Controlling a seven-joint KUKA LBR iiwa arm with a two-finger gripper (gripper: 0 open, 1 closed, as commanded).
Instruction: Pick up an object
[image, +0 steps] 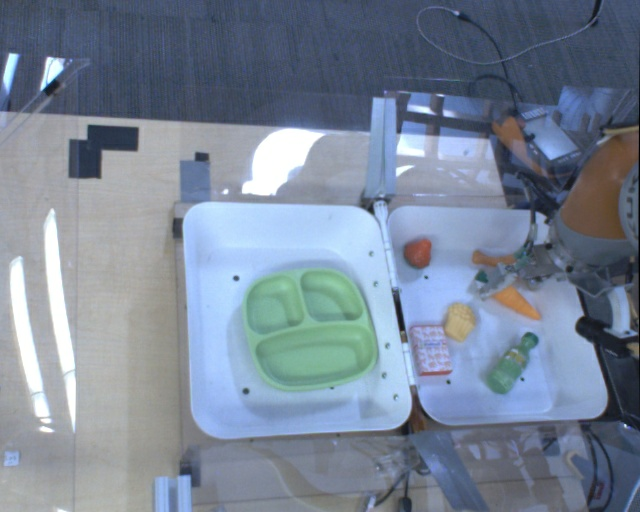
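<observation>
Nearest, right bin (570, 405): green bottle (512, 363), red-and-white packet (431, 349), yellow corn piece (459, 322). Left bin (210, 300): green divided tray (310, 328). Farther: orange carrot (518, 301), just beside the gripper (497, 283); grasp state cannot be told. Red tomato (418, 252) far left. Step judged: approach to carrot. Next: closing on it, then lifting.

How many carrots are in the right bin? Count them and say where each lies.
2. One carrot lies near the bin's middle right, just below the gripper. A second carrot lies above it, toward the far wall. The arm may hide more.
</observation>
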